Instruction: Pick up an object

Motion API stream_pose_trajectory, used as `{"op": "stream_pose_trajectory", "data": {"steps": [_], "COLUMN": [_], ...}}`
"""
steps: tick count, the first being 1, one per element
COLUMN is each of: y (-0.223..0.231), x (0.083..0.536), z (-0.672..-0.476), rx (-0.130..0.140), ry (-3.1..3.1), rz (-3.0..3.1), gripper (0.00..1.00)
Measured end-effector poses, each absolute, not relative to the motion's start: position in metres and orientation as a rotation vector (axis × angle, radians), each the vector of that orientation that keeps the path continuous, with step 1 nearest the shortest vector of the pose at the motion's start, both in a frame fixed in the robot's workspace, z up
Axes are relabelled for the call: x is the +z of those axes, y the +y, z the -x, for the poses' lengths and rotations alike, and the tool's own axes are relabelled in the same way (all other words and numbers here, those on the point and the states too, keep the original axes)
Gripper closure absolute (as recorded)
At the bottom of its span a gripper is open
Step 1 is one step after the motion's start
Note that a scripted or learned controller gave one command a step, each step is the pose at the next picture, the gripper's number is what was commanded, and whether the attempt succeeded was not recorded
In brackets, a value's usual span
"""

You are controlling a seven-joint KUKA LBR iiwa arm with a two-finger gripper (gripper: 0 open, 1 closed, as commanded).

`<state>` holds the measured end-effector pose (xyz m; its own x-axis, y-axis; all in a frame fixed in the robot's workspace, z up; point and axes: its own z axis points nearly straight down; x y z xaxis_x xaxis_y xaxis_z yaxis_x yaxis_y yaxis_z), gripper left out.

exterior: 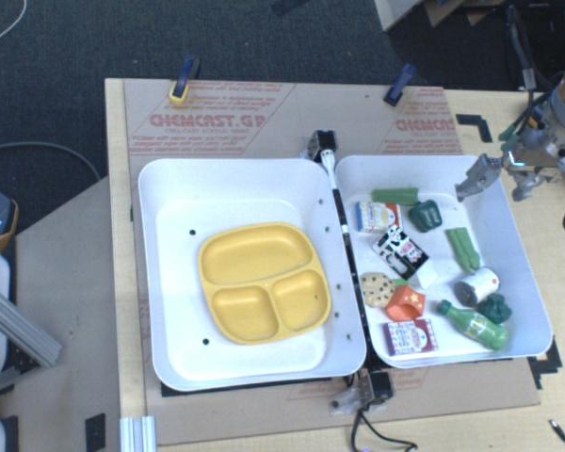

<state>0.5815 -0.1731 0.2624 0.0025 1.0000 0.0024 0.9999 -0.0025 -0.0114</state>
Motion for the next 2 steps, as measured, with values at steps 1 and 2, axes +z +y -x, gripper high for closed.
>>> {"op": "stream_pose_trajectory", "data": {"steps": [1,2], "y": [-0.173,-0.17], "x": [0.269,0.222], "z": [-0.584,-0.591], "rx": [0.0,0.004], "ry": [-2.222,-2.219], "rz": [2.222,2.217], "gripper": [0.0,0.0]}}
